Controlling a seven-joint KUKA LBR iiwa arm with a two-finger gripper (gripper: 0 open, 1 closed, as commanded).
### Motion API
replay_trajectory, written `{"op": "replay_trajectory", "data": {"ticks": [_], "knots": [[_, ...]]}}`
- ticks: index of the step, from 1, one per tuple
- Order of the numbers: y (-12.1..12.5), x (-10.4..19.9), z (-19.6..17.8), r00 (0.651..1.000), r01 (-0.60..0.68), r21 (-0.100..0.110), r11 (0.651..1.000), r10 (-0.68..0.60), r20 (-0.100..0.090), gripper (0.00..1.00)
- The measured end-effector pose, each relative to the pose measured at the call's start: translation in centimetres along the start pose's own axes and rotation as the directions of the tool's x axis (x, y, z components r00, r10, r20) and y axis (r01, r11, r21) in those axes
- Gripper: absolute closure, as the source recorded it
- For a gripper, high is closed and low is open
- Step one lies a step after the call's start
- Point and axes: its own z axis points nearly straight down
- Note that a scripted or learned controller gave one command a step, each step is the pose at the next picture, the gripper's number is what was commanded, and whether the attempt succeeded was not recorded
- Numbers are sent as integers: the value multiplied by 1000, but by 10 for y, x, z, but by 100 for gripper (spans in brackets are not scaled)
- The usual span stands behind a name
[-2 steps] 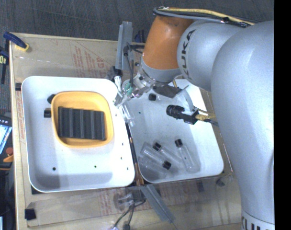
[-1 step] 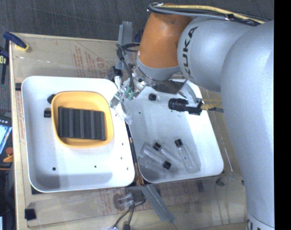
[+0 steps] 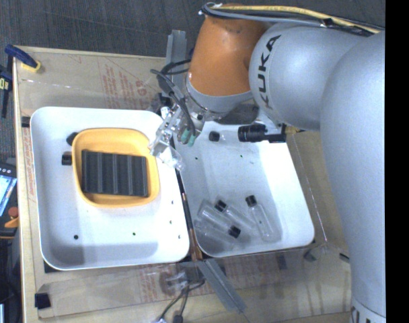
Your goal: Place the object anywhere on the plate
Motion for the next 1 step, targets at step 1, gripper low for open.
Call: {"op": "replay_trajectory", "data": {"ticks": [1], "knots": [[0, 0, 0, 1000, -1, 0, 1000, 1, 0, 0]]}}
